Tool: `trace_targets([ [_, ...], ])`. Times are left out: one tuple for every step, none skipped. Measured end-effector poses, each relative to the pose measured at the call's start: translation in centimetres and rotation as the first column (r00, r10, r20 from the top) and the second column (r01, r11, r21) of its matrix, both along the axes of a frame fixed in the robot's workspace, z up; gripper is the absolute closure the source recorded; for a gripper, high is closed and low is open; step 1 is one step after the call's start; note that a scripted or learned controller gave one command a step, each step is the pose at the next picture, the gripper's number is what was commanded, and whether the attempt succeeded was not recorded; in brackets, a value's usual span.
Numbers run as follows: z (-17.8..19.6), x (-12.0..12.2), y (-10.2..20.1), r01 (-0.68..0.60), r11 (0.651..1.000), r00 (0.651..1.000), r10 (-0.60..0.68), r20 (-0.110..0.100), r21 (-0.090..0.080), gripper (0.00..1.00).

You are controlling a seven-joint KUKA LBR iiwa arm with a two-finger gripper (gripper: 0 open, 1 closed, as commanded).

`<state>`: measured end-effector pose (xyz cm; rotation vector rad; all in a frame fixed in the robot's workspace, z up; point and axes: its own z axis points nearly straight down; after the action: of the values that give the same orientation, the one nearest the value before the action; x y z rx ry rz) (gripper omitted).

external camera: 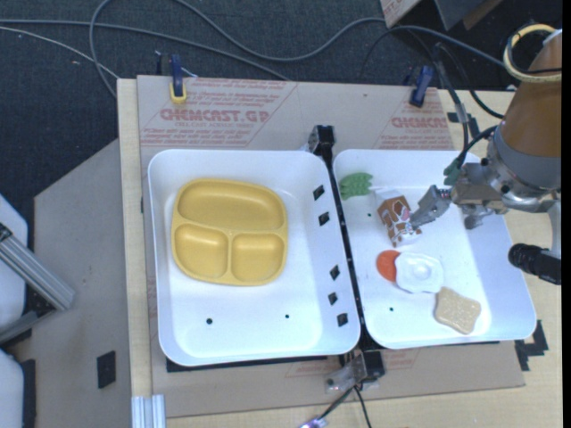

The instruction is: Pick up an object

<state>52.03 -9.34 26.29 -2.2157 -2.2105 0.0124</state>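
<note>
- The gripper [426, 210] hangs in the right bin [500, 324] just beside the small gingerbread house toy [395, 219]; whether it is gripping, I cannot tell.
- Centre over the toy before descending, clear of the fried egg toy [417, 272].

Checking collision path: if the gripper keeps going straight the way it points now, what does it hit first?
Most likely the brown-and-white toy block: the gripper points down-left at it, fingertips right beside it. Depth is unclear, so it may already be touching.

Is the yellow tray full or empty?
Empty. The yellow tray in the left bin shows three bare compartments; the toy food lies in the right bin.
</note>
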Motion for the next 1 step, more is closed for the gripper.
trace_targets([
  [0.58, 0.21, 0.02, -0.003, 1.000, 1.000, 0.003, 0.012, -0.001, 0.00],
])
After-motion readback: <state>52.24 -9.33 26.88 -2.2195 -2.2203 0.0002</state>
